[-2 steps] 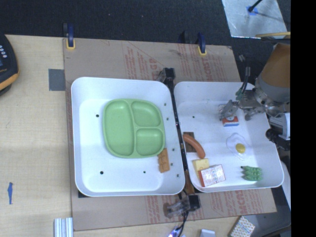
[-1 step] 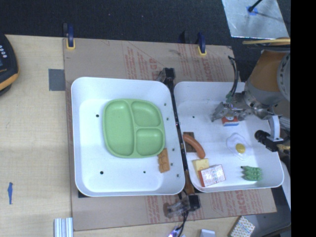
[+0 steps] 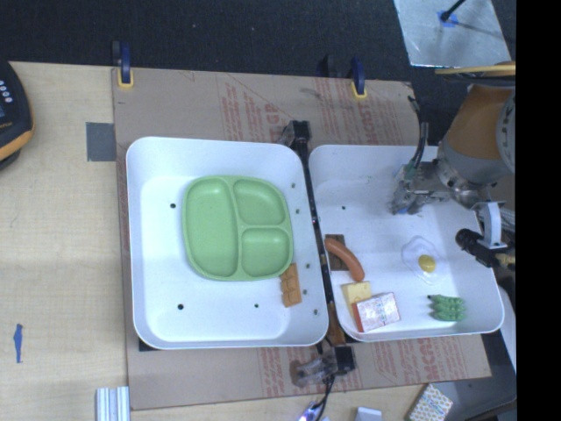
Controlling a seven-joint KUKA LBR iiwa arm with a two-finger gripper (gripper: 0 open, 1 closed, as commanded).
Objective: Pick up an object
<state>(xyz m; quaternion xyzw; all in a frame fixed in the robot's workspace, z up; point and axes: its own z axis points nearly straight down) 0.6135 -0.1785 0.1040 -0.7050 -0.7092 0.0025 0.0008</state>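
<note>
A: Hand low over the right bin, upper part; whether its grip is open or closed, cannot tell; too blurred.

B: Anything held?

A: Nothing visible in it; pick judged not yet done.

B: Candidates?

A: All in the right bin: sausage by the left wall; yellow block and red-white packet below it; egg mid-right; green toy in the lower right corner. Left bin: green plate, brown piece.

B: Left to do?

A: Grasp and lift.
</note>
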